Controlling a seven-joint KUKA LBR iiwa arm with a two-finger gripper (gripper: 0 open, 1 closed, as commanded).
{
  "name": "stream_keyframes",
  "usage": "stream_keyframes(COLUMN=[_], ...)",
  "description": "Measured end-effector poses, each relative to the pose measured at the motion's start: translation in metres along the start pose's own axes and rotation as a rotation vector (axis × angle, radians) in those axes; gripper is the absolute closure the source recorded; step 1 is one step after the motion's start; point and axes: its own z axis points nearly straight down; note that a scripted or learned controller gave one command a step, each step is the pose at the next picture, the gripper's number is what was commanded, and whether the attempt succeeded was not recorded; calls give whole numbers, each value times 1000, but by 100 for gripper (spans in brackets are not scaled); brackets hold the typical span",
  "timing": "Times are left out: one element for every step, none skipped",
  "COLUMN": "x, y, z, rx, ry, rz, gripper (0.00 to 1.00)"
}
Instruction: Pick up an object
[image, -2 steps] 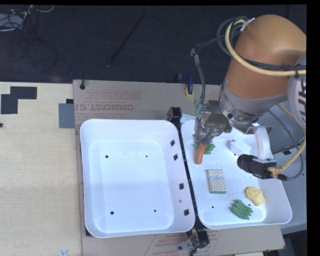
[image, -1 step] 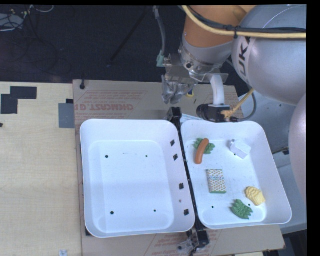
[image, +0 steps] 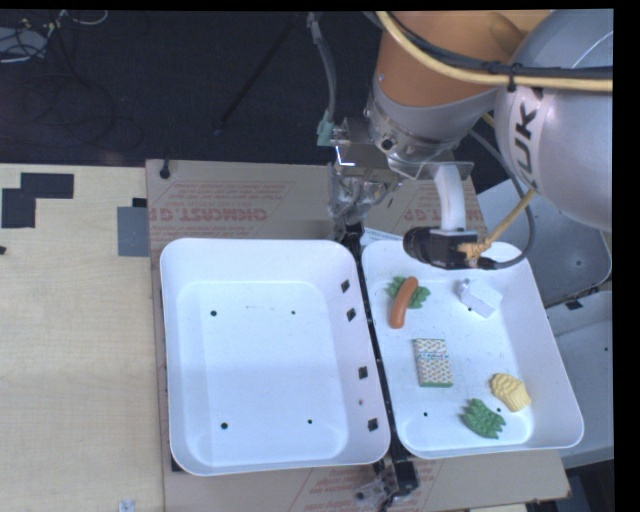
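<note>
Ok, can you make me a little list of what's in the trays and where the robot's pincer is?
left bin: white, small dark holes in its floor
right bin: holds all the toys
carrot: orange, far left part of right bin
box: patterned, in the middle
corn: yellow, near right side
leaf: green, near edge, beside corn
white piece: far right part
pincer: above far edge, where the bins meet

Grey arm (image: 570, 110), orange band (image: 440, 60), yellow cable (image: 470, 68)

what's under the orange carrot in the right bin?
A green leafy piece lies under the carrot, poking out on its right side. The part beneath the carrot is covered, so its full shape can't be seen. Both rest in the right bin.
</note>
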Motion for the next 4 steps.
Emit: stream_keyframes(x=[15,76,75,76], y=[-53,-44,-45,-45], z=[-40,-114,-119,-128], rx=[0,-4,8,12], ry=[0,2,-4,-5], rz=[0,-3,-6,-13], gripper=[100,100,100,100])
